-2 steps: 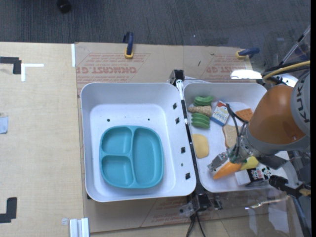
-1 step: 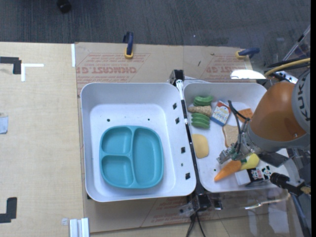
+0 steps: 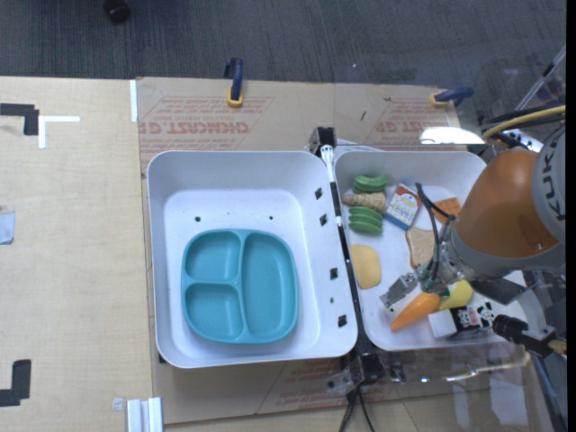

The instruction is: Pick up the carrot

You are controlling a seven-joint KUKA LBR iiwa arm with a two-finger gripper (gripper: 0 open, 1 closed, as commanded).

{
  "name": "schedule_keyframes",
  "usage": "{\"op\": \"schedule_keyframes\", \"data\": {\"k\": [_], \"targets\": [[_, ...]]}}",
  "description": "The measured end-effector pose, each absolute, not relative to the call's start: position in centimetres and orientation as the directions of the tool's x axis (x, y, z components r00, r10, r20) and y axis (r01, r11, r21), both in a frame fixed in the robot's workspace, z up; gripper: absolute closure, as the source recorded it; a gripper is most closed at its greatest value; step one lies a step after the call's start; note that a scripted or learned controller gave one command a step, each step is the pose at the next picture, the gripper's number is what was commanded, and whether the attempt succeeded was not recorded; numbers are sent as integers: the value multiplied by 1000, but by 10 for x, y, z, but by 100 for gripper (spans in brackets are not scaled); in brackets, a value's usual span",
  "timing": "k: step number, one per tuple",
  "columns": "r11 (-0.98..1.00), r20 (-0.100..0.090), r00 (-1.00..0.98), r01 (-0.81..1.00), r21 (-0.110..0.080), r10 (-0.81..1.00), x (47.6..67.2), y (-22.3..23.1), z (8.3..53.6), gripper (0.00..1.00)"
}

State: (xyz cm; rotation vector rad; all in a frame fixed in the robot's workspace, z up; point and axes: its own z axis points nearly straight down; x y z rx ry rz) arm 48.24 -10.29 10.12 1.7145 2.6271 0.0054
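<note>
We see a pale wooden bench [image 3: 63, 241] under brown cardboard [image 3: 270, 115] clamped at its far edge, with dark carpet [image 3: 315, 16] beyond; two white bins sit side by side, the left bin [image 3: 166, 241] holding a teal divided plate [image 3: 240, 286]. In the right bin [image 3: 378, 336] the gripper [image 3: 423, 286] hangs low; the arm's orange band [image 3: 504, 210] covers much of it, so we cannot tell how it stands. The carrot [image 3: 415, 310] lies just below the gripper, seemingly touching; green pieces [image 3: 367, 203] lie beyond it, a yellow slice [image 3: 364, 265] to its left; items under the arm are cut off.
</note>
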Motion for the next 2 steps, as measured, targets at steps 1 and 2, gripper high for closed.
{"op": "schedule_keyframes", "data": {"k": [1,2], "targets": [[245,1,-245,970,0,970,479,-103,91,0],[239,-1,-239,971,5,971,481,-104,101,100]]}}
